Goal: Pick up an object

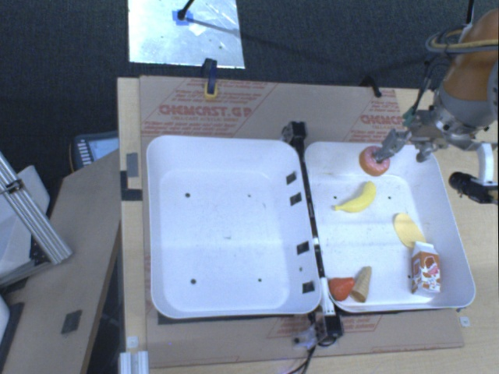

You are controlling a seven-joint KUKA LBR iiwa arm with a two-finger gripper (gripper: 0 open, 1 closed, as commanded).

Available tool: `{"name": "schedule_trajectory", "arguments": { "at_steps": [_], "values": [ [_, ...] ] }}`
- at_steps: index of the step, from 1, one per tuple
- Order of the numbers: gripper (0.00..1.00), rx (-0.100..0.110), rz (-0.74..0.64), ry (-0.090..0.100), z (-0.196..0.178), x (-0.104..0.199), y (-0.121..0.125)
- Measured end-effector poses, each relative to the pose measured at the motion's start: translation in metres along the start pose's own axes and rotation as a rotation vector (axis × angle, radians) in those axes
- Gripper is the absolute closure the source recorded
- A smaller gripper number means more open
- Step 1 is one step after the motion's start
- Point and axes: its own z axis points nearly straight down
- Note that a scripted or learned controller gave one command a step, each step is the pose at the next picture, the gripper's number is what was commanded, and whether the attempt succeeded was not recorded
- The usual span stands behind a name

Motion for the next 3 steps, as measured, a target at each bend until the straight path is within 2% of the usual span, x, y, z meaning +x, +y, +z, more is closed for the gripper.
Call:
{"name": "schedule_trajectory", "arguments": {
  "at_steps": [1, 2, 3],
  "values": [
    [0.00, -0.003, 0.001, -0.001, 0.104, -0.008, -0.003],
    [0.00, -0.007, 0.005, -0.004, 0.003, -0.041, -0.037],
    [0.00, -0.009, -0.002, -0.004, 0.084, -0.037, -0.088]
  ]
}}
